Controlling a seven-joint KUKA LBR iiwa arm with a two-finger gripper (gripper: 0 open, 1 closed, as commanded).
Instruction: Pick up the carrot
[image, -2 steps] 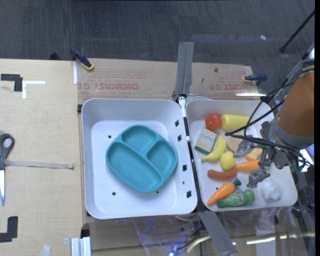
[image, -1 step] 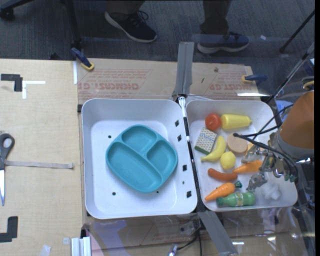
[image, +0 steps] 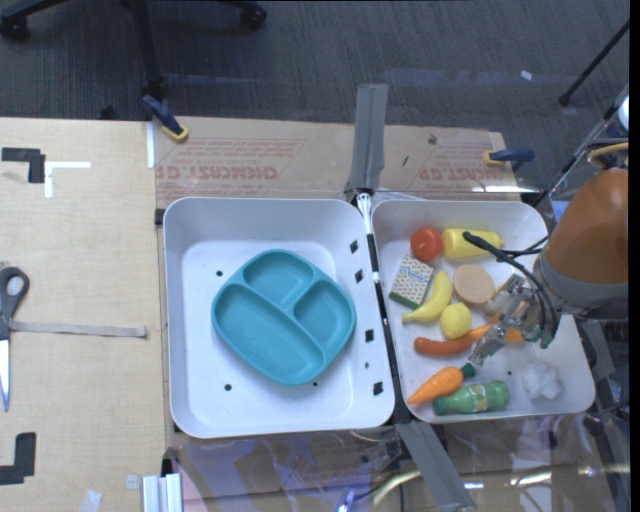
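Far left, on wooden bench (image: 80, 400): scissors (image: 8, 300), black tape marks, strip of tape.

Left bin (image: 180, 330): blue tray (image: 284, 316), three compartments, lying flat near the middle, turned at an angle to the bin walls.

Between bins: grey bar (image: 369, 140) running up from the shared edge over cardboard (image: 260, 165). Blue-and-yellow clamps at the cardboard's far corners.

Right bin (image: 570, 395), crowded with toy food. Far side: tomato (image: 426, 243), then corn (image: 470, 242) just to its right. Below tomato: green-and-white box (image: 411, 281), tilted. Banana (image: 432, 298) leaning beside the box, lemon (image: 455, 320) touching its lower end. Tan round bread (image: 474, 285) right of banana. Long red-orange sausage (image: 450, 345) lying crosswise under the lemon, running toward the gripper.

Carrot (image: 436, 386): near front wall of right bin, left of centre, lying slantwise, pointed end down-left, green top up-right. Green bottle (image: 472, 398) just beside it to the right, on its side, touching or nearly so.

Gripper (image: 492, 345): above and right of carrot, near but apart, low over the sausage's right end. Fingers too blurred and cluttered by cables to read as apart or together; cannot tell. Nothing of the carrot between them.

White crumpled lump (image: 541, 378) at bin's right front. Arm (image: 590, 235), orange band, entering from right.
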